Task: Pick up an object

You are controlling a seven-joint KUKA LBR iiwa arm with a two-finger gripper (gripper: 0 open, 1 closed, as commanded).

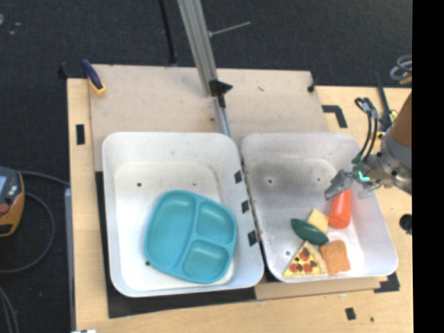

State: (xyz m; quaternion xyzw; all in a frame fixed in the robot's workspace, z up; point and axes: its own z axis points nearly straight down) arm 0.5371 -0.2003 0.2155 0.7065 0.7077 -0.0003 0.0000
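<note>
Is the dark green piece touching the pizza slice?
Touching. The camera view shows the dark green piece lying across the top corner of the pizza slice, with no gap between them.

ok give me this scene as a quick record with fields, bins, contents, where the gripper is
left bin: holds a teal divided plate
right bin: toy food clustered in its near right part
items: orange carrot-like piece, yellow wedge, dark green piece, pizza slice, brown piece
gripper: over the right bin, just above the orange piece
grasp: nothing seen between the jaws
</note>
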